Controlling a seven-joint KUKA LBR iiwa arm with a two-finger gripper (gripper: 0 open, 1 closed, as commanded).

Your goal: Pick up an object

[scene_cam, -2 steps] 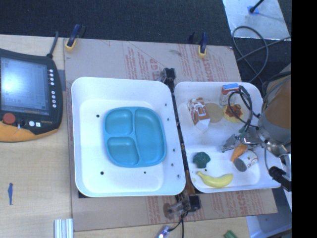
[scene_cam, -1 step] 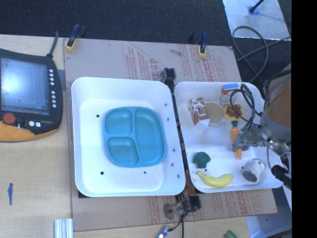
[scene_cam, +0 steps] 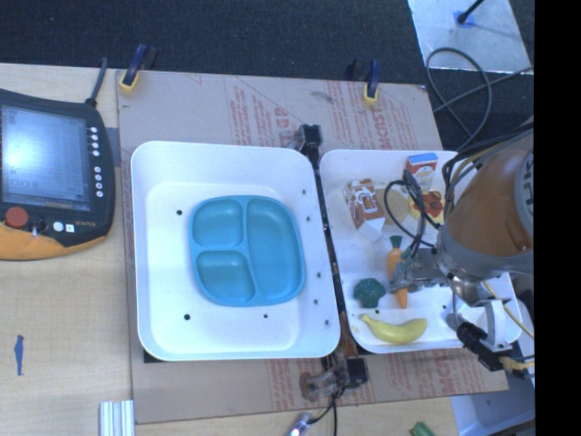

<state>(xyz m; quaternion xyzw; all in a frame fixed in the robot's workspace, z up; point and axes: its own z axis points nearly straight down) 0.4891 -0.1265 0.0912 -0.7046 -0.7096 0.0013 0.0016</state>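
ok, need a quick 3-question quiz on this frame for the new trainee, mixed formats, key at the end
1. True or false: the blue divided plate lies in the left bin.
2. Multiple choice: which item lies nearest the front edge of the right bin? A) the banana B) the carrot C) the small printed carton
3. Fill in: the dark green item lies just ____ the banana in the picture (above/below).

Key: 1 true; 2 A; 3 above
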